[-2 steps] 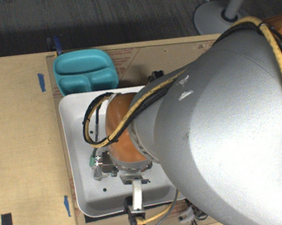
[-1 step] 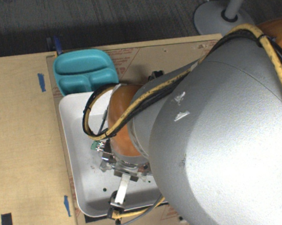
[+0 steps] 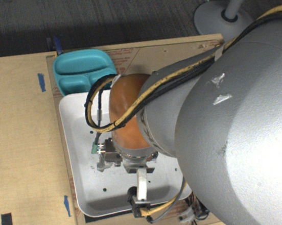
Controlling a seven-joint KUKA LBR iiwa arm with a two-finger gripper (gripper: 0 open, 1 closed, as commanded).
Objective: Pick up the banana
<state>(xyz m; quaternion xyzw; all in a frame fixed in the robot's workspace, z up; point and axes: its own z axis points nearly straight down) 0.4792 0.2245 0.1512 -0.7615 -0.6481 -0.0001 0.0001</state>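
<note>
White bin (image 3: 80,158), one, under one grey arm (image 3: 225,124); pincer state cannot be told.

Cardboard-topped bench (image 3: 24,166) (white bin (image 3: 80,158), teal tray (image 3: 81,68))

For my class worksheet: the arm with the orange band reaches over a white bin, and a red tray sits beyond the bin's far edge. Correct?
Not quite: the tray is teal, not red, as the camera view shows. The arm with the orange band does reach over the white bin.
</note>
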